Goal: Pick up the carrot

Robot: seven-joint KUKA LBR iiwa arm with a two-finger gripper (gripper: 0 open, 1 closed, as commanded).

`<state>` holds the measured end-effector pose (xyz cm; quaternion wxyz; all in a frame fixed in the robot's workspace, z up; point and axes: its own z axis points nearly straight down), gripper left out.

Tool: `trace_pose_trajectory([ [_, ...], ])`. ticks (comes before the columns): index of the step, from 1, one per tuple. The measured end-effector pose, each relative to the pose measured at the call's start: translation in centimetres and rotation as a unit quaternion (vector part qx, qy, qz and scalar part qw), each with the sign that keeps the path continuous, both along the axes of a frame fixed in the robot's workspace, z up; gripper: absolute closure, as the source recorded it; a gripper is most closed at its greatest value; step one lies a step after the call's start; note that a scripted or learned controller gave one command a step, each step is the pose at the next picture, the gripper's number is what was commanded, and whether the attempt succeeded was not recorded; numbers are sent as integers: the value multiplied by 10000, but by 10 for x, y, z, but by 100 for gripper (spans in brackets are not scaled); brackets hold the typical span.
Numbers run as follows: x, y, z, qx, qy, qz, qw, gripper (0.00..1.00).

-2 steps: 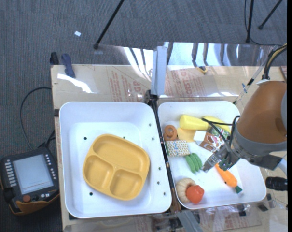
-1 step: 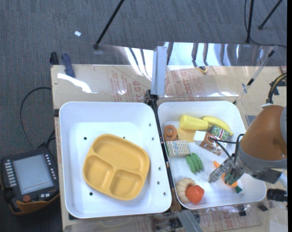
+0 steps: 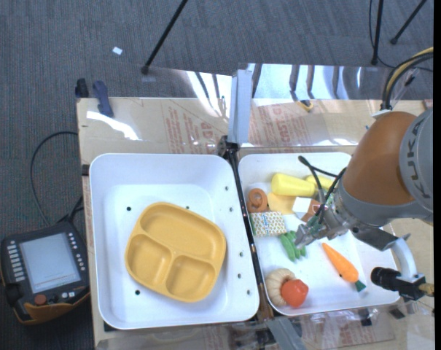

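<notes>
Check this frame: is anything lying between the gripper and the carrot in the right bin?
Nothing visible does. The gripper sits low in the right bin over a green item, and the carrot lies just to its right in the image, on bare bin floor. The gap between them looks open; the tomato and other toys lie off that line.

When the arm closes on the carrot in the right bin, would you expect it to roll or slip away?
The carrot looks tapered and round, so it may roll or pivot if nudged on the smooth floor of the right bin. Its glossy, toy-like surface suggests it is stiff and light, and could squirt out of a grip. It lies apart from its neighbours, so nothing would likely stop it.
</notes>
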<state>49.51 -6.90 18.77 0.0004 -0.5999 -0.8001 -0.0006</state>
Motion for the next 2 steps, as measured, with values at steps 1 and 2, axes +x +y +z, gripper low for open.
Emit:
trace_pose_trajectory([
  [1,3,-80,-101,-2,17,734,9973,100],
  [2,7,-104,4,-15,-31,39,10000,100],
])
